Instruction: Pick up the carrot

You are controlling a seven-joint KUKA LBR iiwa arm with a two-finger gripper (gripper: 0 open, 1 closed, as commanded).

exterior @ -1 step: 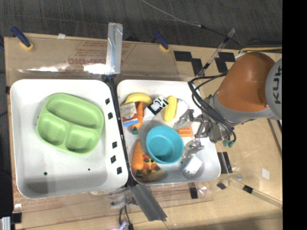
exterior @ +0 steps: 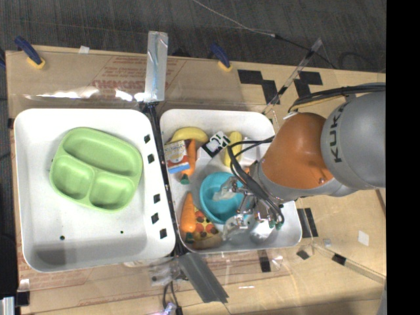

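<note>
The carrot (exterior: 188, 214) lies in the front left corner of the right bin (exterior: 216, 115), orange and pointing away from me, next to a dark speckled item (exterior: 209, 231). My gripper (exterior: 248, 218) hangs low over the front of the same bin, just right of a blue bowl (exterior: 218, 195) and roughly a hand's width right of the carrot. Nothing of the carrot is at the gripper. The orange wrist band and the grey arm cover the bin's right side.
Behind the bowl lie a banana (exterior: 187, 135), a second yellow fruit (exterior: 234, 146), a small packet (exterior: 176, 153) and a thin orange stick (exterior: 191, 155). The left bin (exterior: 26, 195) holds a green divided plate (exterior: 97, 168). A wall separates the bins.
</note>
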